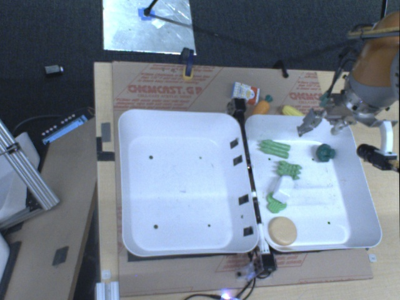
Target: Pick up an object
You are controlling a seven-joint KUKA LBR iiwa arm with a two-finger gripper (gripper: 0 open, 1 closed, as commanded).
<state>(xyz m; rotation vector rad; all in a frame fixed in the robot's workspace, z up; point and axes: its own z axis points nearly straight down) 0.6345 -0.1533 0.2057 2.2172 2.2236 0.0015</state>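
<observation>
Camera view looks down on the worktop [156,83] with two white bins side by side, and all the action is in the right bin [350,230]. The claw [322,125] hangs over that bin's far edge, its two fingers spread apart with nothing between them, which suits an approach rather than a carry. The arm [375,67] leans in from the right corner of the worktop, so the claw sits above the bin's far side, likely because the nearest candidates lie just below it.

Candidates are plentiful. A dark green ball [324,152] rests near the bin's right wall, closest to the claw. A ridged green piece [274,147] lies toward the bin's far-left part, another green piece [289,169] just beside it toward the middle, and a white and green item [277,195] runs along the left wall, though its shape is hard to make out at this size. A tan disc [282,230] sits in the near-left corner. The left bin [134,230] is out of play.

Everything lies loose and apart, so any single piece looks reachable; the ball may roll if nudged.
</observation>
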